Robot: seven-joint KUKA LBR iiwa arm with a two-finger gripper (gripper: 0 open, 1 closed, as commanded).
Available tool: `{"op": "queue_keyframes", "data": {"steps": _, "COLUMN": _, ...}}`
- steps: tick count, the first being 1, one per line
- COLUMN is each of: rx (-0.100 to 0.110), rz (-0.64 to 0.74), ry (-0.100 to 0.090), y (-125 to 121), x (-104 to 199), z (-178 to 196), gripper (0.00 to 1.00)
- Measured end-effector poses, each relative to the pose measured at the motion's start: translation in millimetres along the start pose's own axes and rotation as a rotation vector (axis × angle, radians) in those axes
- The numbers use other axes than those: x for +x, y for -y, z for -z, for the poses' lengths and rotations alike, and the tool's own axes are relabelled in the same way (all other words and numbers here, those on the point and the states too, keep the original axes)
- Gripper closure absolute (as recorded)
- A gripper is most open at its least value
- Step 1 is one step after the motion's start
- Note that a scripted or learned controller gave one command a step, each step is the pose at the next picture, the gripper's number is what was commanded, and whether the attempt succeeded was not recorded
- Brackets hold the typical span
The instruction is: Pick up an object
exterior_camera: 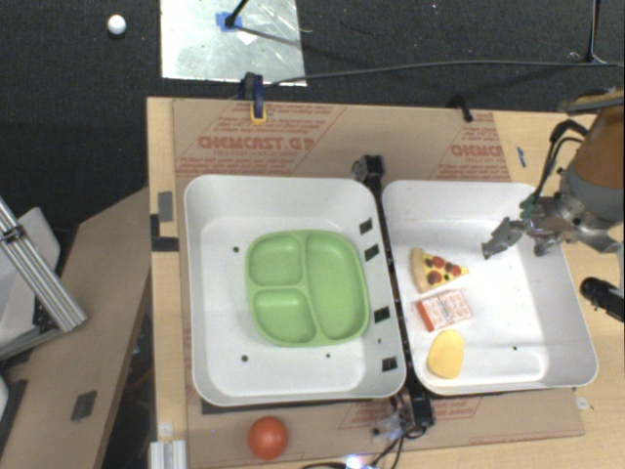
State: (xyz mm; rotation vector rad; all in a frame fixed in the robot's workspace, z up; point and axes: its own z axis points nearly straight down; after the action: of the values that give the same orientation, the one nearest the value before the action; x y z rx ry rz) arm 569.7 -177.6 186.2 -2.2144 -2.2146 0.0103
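The right bin (562,345) holds three small objects along its left side: a toy pizza slice (436,267), a red and white packet (444,310) below it, and a yellow rounded piece (446,354) near the front wall. My gripper (515,243) hangs over the right bin's upper middle, to the right of the pizza slice and apart from it. It is open, its fingers spread with nothing between them.
The left bin (210,252) contains a green divided plate (306,286). A red ball (268,437) lies on the bench in front of the left bin. Black clips (370,169) sit along the wall between the bins. A foil sheet (232,27) lies at the back.
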Motion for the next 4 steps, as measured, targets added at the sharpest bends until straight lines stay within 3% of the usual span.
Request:
{"op": "queue_keyframes", "data": {"steps": 1, "rx": -0.013, "rz": 0.003, "ry": 0.003, "y": -3, "x": 0, "z": 8, "gripper": 0.00}}
{"op": "queue_keyframes", "data": {"steps": 3, "rx": -0.010, "rz": 0.002, "ry": 0.002, "y": 5, "x": -8, "z": -102, "gripper": 0.00}}
{"op": "queue_keyframes", "data": {"steps": 4, "rx": -0.013, "rz": 0.001, "ry": 0.002, "y": 4, "x": -8, "z": -101, "gripper": 0.00}}
